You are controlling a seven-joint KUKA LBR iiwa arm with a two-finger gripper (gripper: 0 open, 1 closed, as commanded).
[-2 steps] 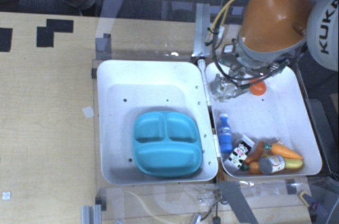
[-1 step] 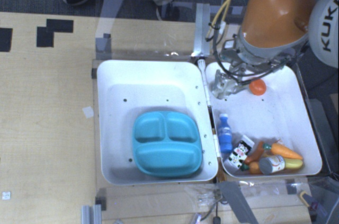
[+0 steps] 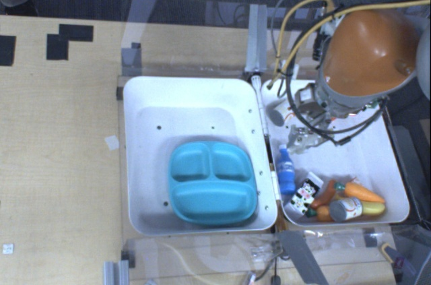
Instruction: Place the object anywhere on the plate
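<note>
Toys crowd the near corner of the right bin, on the far side of the dividing rim from the blue plate: a small grey can lying against a yellow banana, an orange carrot just behind them, a black-and-white patterned block nearer the plate, and a blue bottle lying along the rim closest to the plate. That three-compartment plate sits in the near half of the left bin. Farther back than the plate, over the right bin's far half, the gripper hangs below the arm's orange band. Whether it is spread or pressed together cannot be made out. It stands just beyond the bottle's cap, apart from the toy pile.
</note>
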